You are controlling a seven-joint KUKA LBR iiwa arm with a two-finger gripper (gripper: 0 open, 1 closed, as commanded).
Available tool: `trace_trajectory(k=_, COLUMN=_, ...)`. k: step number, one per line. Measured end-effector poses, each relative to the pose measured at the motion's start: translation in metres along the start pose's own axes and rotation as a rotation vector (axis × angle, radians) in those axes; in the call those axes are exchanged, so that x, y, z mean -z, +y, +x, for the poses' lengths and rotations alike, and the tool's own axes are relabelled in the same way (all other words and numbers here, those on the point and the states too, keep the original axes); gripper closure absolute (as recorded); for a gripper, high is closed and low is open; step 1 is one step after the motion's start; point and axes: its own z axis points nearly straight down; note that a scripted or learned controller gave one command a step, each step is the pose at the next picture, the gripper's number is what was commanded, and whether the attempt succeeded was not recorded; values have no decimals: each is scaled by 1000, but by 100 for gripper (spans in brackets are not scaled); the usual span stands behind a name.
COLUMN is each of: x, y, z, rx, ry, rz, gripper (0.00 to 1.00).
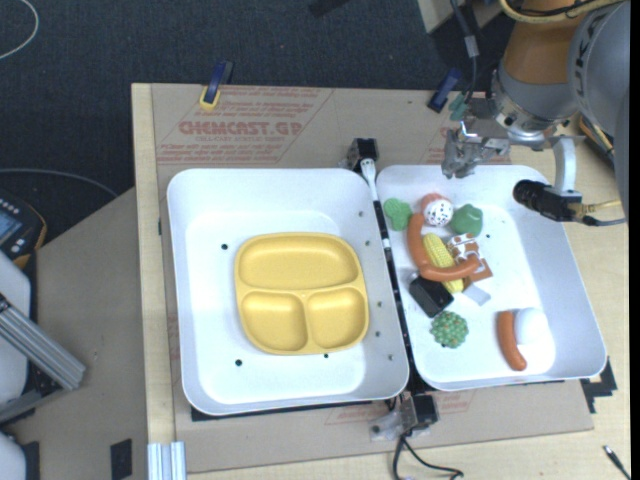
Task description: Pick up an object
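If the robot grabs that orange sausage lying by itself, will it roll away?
The sausage looks round and smooth, so it could roll sideways or slip when squeezed. It seems like a stiff, light toy. It lies apart from the pile in the right bin, so nothing nearby would stop it.

A bench (150, 268) topped with a brown board printed in red letters carries two shallow white bins side by side. The left bin (190, 268) touches the right bin (570, 298) along a dark seam. Beyond the left bin, at the board's far edge, sits a yellow and blue clamp (213, 85); another, likely blue, sits beyond the right bin (445, 90).
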Motion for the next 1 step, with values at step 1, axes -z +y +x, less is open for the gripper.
trace_trajectory(k=1, x=3, y=6, z=-20, rx=-4, ry=-3, rz=-6, gripper=100)
